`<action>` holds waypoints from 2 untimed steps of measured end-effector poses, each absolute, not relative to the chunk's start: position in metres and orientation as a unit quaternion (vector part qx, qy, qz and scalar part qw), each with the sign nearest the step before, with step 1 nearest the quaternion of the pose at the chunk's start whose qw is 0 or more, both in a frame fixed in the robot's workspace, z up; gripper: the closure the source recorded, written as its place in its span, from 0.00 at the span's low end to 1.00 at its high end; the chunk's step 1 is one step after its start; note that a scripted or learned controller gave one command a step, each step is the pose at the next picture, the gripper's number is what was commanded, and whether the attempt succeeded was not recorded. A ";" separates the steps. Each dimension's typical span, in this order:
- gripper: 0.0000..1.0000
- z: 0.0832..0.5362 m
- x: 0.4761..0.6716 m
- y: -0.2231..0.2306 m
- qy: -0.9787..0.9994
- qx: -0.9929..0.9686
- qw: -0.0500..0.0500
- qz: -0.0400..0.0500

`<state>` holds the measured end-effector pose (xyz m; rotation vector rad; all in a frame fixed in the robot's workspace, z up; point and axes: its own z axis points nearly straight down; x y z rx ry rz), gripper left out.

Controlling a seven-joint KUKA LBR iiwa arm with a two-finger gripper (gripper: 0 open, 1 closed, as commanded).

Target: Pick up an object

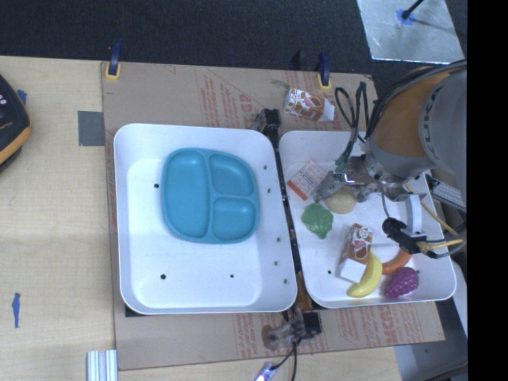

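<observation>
The arm (413, 125) covers the right bin's (317, 292) far right corner; the gripper (337, 182) hides part of a beige item (343, 204); snack packet (357, 244) print is illegible.

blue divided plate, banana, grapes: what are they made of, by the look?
Blue divided plate: likely moulded plastic; uniform turquoise, soft sheen, rounded compartment ridges.
Banana: probably plastic toy food; flat, even yellow with no blemishes, smooth surface.
Grapes: also look like toy plastic or rubber; one solid magenta-purple lump with a bumpy surface. Too small to tell hard from soft.
</observation>
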<state>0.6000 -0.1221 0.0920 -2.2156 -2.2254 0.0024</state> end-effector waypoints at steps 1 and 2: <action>0.00 0.092 0.615 -0.136 -0.708 -0.706 0.001 0.000; 1.00 0.106 0.618 -0.136 -0.709 -0.705 -0.002 -0.002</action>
